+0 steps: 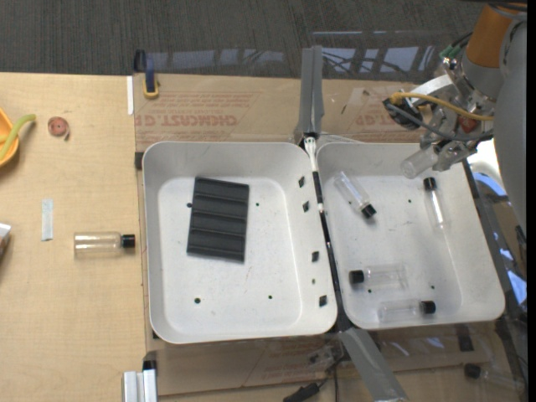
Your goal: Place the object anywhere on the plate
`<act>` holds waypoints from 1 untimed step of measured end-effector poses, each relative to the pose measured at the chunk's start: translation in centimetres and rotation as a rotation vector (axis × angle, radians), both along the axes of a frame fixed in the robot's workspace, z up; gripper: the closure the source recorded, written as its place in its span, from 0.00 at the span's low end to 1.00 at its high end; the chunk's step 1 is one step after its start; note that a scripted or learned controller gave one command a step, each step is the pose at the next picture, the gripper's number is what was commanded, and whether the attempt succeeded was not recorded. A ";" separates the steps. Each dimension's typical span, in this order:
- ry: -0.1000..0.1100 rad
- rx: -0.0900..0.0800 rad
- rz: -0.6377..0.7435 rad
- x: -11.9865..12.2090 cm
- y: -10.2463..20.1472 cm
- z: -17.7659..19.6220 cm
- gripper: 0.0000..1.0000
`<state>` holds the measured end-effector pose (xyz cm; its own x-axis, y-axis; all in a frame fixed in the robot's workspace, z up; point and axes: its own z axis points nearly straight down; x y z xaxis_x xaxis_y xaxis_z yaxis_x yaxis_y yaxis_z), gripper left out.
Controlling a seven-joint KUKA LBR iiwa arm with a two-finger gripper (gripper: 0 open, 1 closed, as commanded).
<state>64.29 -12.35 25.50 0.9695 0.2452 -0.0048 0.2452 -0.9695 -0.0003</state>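
A clear vial (416,165) is seen clamped in the gripper (431,159) above the right bin's (481,249) far edge, well apart from the dark ribbed plate (219,219) in the left bin (159,249); carry-over and placement are judged outstanding.

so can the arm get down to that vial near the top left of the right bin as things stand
Probably yes. The vial lies alone on the open floor of the right bin, apart from the other vials, with nothing over it. The gripper hangs above the same bin's far right corner.
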 end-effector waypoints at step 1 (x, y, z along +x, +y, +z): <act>0.001 0.001 0.041 -6.3 7.7 -2.6 1.00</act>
<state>58.00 -4.68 22.91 0.9587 0.2843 -0.0057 0.2843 -0.9587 -0.0016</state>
